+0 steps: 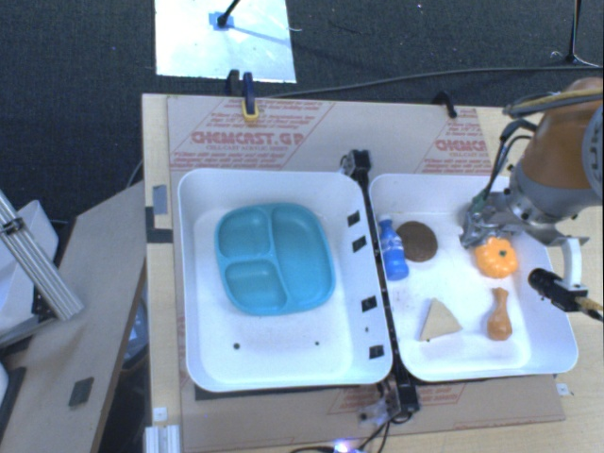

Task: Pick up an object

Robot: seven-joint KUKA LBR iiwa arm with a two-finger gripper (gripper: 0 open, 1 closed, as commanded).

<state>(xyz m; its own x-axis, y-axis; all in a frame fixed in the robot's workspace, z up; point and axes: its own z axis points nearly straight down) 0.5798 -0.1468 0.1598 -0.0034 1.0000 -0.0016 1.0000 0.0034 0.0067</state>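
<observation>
— Dark carpet surrounds a bench (311, 125) covered with printed cardboard, and two white bins sit on it side by side. What's in the left bin (274, 281)?

— A blue divided plate (275, 258), lying flat near the middle.

— And the right bin (472, 281)?

— A blue bottle (392, 249) by the divider, a brown disc (416, 241) just beside it, a tan wedge (439, 321), a small orange gourd (498, 314), and an orange pumpkin (496, 258).

— Where's the gripper (483, 226)?

— Low over the right bin, just above and left of the pumpkin, seemingly touching it. Whether its fingers are spread or pinched together, I can't tell.
</observation>
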